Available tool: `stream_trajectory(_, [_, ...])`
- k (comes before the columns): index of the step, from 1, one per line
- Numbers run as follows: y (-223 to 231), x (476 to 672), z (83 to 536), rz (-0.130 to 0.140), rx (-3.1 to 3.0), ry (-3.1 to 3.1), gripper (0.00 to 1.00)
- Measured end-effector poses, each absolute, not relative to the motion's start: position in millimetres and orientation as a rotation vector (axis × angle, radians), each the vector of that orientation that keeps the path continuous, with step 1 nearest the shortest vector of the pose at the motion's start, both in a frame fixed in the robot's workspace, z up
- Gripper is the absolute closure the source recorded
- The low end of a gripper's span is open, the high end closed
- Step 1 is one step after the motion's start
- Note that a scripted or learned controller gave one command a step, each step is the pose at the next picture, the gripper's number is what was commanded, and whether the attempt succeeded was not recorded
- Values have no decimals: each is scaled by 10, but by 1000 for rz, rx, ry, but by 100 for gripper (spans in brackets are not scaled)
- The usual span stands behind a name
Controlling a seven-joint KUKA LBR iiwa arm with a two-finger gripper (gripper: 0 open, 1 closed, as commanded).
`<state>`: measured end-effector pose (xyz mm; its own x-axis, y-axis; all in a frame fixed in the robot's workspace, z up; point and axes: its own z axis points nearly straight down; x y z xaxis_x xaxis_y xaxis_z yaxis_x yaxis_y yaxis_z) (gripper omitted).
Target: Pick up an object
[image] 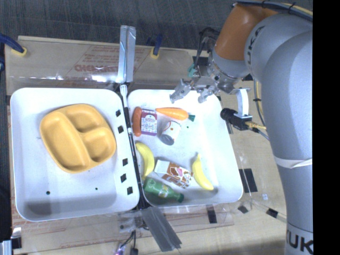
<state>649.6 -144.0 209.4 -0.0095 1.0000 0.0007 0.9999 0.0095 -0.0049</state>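
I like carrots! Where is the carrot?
The carrot lies at the back of the right bin, beside the cup, just below the end effector.

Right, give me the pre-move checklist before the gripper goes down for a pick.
1. Gripper open, nothing between its fingers: ok.
2. Gripper above the right bin, near its far edge: ok.
3. Target close by: carrot lies just below the gripper: ok.
4. Carrot free of neighbours: it touches the small can and sits against the red packet: not ok.
5. Height of the fingers over the carrot: cannot tell.
6. Yellow tray sits in the left bin, out of the way: ok.
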Motion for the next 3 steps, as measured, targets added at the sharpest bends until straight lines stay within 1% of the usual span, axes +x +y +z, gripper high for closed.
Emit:
stream_trajectory(1, [-1756,6570,918,1,-2056,-2373,0])
stream_trajectory(2, [-1752,6552,1002,11,-2046,-2373,100])
stream_trajectory(3, [-1423,6571,2118,2,-2308,-2130,100])
